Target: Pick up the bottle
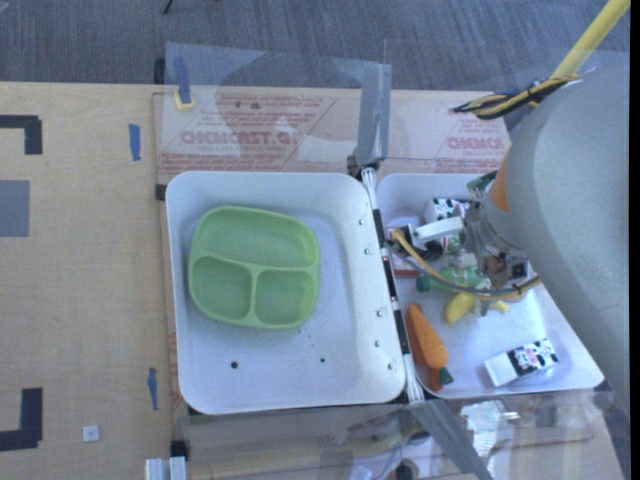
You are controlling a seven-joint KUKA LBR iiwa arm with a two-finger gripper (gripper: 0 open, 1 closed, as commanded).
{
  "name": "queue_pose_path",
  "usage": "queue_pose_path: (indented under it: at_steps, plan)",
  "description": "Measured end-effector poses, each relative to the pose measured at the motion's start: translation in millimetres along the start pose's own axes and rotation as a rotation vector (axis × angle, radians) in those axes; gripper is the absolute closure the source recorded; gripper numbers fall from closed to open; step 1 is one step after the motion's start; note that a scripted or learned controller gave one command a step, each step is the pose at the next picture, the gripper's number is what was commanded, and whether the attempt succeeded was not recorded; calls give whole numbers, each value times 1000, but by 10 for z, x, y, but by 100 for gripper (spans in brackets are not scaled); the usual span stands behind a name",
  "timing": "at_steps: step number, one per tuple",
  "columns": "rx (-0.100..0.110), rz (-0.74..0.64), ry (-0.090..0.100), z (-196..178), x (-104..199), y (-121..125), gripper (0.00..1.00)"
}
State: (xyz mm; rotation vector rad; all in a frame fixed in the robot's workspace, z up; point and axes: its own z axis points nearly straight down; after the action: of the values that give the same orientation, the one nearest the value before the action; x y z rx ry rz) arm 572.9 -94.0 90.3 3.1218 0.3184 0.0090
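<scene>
Grey claw — low among bin clutter

Single fixed camera above the bench, looking down at a slant on both bins, left and right; the arm enters from the view's right, near the lens.

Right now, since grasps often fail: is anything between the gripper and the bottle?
Cannot tell: the grey arm hangs over the clutter in the right white bin, hiding what lies beneath. A yellow toy banana and orange toy carrot lie alongside.
</scene>
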Motion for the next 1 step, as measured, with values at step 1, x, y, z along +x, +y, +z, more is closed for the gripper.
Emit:
queue_pose_path:
  at_steps: [1]
  plan:
    - [7, -79, -9, -780, -69, 101, 100]
